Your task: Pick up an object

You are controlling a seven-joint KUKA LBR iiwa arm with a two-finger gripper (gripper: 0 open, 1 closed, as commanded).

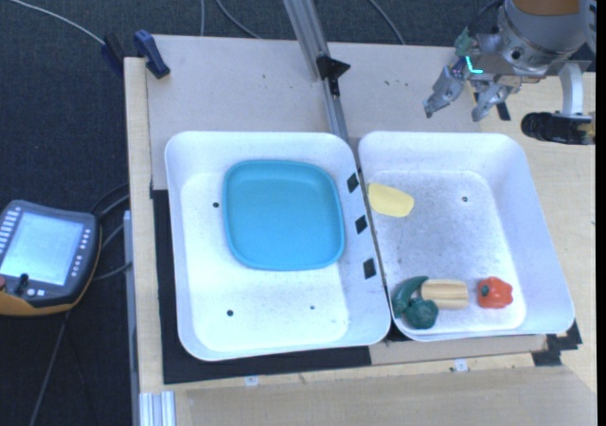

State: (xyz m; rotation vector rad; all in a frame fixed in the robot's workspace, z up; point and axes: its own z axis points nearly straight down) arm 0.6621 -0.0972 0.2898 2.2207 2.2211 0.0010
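From my seat I see the claw (466, 97) hanging above the bare bench (237, 83), just beyond the far rim of the right bin (540, 225), with its fingers (441, 97) spread apart and nothing between them. The grey arm (547, 8), with its orange band, comes in from the upper right corner. Taking the right bin as my landmark: a pale yellow piece (390, 200) lies inside it near the far left corner, close to the wall it shares with the other bin. Along its near wall sit three things in a row: a dark green item (414, 303) at the left, a tan, roll-shaped block (445, 293) touching it in the middle, and a red tomato-like object (493, 292) just beside the block on the right. All of these are well apart from the claw. To the left of the right bin, touching it edge to edge, is the left bin (189, 225), and a turquoise plate (283, 214) rests flat in its far half. Further left, off the bench, a handheld pendant (43, 254) with a screen lies on the dark floor. A metal rail (308, 36) slants across the bench toward the seam between the bins.
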